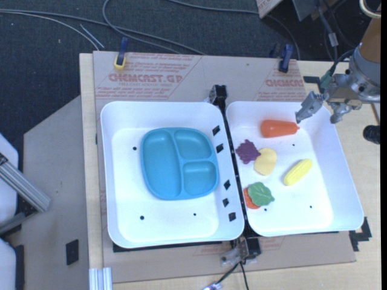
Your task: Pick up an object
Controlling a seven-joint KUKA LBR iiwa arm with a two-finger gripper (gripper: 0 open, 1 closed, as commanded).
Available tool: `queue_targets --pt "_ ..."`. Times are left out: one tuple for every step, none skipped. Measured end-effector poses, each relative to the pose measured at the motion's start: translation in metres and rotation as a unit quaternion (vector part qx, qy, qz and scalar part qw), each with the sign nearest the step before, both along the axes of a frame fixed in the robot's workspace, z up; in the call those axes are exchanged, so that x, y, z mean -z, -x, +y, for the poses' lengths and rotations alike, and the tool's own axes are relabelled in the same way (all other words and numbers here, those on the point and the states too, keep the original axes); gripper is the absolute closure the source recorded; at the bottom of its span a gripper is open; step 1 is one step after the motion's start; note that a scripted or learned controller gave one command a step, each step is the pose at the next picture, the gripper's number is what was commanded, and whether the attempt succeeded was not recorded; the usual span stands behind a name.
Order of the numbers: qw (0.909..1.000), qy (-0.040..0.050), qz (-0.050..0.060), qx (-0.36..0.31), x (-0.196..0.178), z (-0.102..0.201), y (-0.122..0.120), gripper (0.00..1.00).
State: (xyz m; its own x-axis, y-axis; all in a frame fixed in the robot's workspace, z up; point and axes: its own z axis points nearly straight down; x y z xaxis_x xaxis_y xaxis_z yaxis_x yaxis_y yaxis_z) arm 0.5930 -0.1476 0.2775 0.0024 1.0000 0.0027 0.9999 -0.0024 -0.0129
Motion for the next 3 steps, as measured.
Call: queue_targets --pt "1.0 0.0011 -0.006 -0.001 -0.007 0.0 -0.002 0.0" --pt "1.0 0.0006 -0.004 -0.001 0.036 -0.002 0.002 0.0" --pt "1.0 0.0005 -0.004 -0.001 0.085 -0.011 -0.002 0.0"
